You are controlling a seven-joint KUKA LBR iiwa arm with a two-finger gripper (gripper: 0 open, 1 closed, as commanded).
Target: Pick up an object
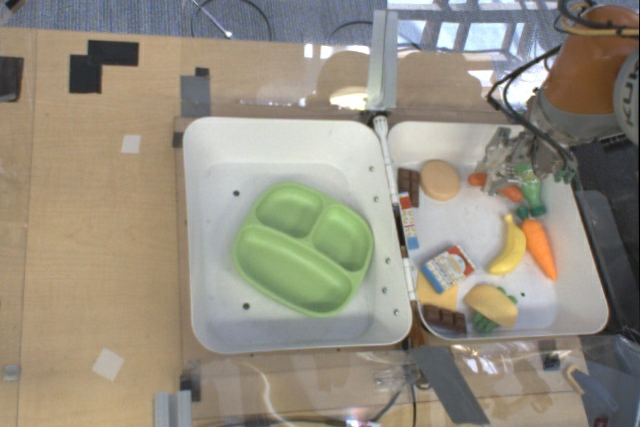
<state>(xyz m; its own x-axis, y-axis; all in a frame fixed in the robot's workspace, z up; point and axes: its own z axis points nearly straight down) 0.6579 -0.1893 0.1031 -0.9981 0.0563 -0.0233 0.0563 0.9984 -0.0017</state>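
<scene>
My gripper [507,170] hangs low over the back of the right bin [590,310], under the orange wrist band. Its tips stand right by a small red and green toy [515,193] and the leafy top of a carrot [541,246]. A round tan bun [440,180] lies just to its left. In front of it lie a yellow banana [510,248], a small printed box [448,267], a yellow taco-like toy [490,304] and a chocolate bar [408,183].
The left bin [215,315] holds a green three-part plate [303,247]. A ridge [395,215] divides the two bins. Metal brackets and cables stand behind the bins, and the arm's body fills the right back corner.
</scene>
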